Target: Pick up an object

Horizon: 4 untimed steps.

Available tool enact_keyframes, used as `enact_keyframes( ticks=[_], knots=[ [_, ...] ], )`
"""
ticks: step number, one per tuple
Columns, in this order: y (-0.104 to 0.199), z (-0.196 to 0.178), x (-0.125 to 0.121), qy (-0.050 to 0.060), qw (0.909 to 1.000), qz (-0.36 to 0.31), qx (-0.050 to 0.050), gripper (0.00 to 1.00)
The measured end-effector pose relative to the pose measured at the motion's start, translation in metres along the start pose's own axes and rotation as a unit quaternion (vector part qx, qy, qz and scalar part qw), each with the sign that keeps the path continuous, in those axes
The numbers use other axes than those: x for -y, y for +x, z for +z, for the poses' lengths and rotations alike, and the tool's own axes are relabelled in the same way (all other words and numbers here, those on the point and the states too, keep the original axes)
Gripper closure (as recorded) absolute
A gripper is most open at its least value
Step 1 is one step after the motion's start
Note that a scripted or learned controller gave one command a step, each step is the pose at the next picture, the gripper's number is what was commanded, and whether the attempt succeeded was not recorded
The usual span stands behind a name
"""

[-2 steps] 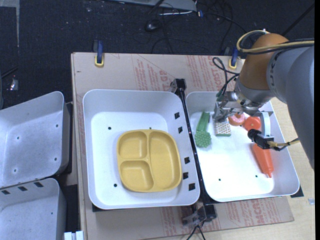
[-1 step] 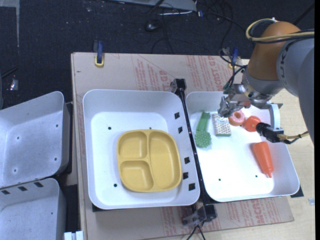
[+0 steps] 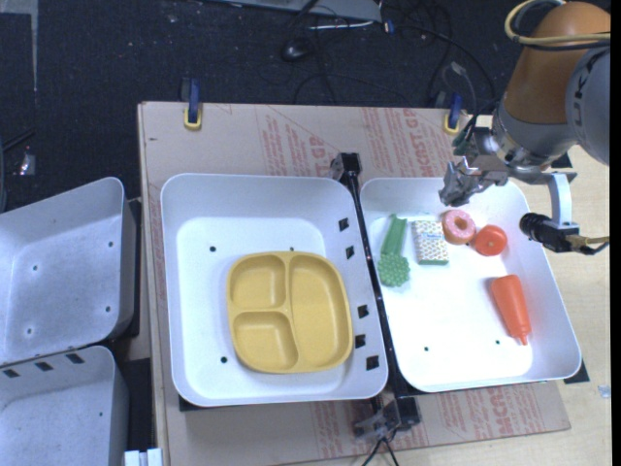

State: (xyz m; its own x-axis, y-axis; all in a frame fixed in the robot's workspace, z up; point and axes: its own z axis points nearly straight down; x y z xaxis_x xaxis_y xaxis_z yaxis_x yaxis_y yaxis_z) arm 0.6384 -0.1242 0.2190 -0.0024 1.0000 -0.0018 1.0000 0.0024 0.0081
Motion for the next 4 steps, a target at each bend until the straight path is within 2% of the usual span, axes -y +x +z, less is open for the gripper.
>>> enact_keyframes(
  ticks=[1,2,4],
  knots=[
    [0.000,-0.043,-0.004,0.001,1.0000,0.000,0.000,1.00],
    [0.058,-0.029,0.008,0.005,1.0000,-0.002,-0.002,1.00],
    [0.169,-0.036,0.030,0.005,1.0000,-0.003,-0.002,1.00]
  ],
)
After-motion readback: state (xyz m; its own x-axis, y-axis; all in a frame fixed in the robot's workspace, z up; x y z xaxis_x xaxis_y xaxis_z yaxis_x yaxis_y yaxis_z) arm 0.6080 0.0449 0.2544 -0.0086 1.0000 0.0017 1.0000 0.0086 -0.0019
